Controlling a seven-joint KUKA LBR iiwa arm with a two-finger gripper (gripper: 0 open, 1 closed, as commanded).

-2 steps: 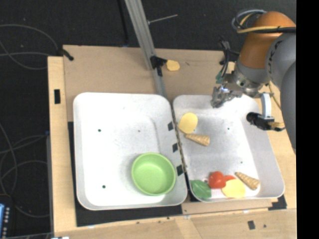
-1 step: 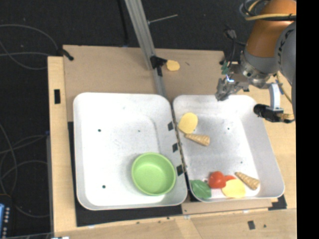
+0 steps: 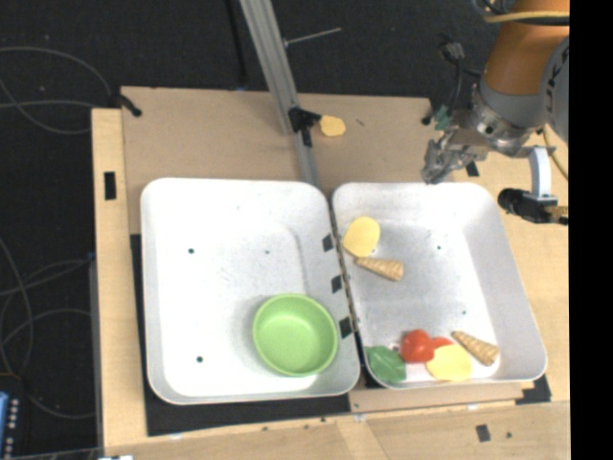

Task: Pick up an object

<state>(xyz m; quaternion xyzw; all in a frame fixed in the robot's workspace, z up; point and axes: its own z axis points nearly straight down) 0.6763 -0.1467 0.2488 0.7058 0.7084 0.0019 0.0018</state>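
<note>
Overhead, position: my two-finger gripper (image 3: 437,171) hovers above the right white bin's (image 3: 498,214) far rim.
Grasp: cannot tell how open.
Advice: descend squarely over the tan ridged cone (image 3: 380,268).

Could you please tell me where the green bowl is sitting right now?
The green bowl sits in the left bin, at its near right corner, close to the wall it shares with the right bin.

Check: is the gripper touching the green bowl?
Apart. Camera view shows the gripper above the right bin's far rim, the green bowl across in the left bin.
</note>
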